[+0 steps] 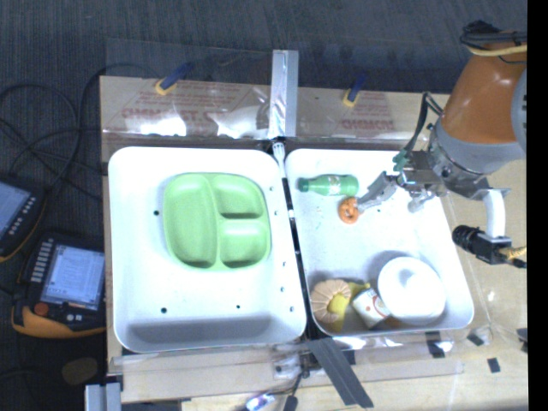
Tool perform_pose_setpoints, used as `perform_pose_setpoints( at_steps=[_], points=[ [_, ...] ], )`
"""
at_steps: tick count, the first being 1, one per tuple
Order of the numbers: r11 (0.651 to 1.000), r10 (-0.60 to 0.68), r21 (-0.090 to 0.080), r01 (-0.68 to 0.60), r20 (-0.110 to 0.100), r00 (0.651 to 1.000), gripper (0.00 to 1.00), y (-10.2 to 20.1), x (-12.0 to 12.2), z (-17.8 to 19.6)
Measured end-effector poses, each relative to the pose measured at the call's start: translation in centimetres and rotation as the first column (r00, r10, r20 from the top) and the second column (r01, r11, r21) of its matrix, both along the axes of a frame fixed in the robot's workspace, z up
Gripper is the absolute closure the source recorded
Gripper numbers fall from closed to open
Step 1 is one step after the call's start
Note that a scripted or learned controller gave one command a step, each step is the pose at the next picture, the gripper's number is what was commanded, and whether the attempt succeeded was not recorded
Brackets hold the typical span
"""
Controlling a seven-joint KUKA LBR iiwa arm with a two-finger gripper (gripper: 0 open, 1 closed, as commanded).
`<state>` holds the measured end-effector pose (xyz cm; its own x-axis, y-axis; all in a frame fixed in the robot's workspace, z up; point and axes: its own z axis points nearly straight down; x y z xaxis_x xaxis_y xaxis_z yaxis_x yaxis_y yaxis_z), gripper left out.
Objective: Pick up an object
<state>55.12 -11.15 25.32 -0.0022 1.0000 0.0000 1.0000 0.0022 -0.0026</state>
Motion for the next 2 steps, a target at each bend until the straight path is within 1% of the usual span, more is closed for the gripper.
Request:
perform_pose_setpoints(
  at_steps=[1,2],
  points=[
    [0.995,0.095,0.0,-0.095,0.002,0.995,0.0,-1.46,5.03,-15.98],
    [0.996,0.094,0.002,-0.094,0.001,0.996,1.0,-1.5,5.0,-15.12]
  ],
)
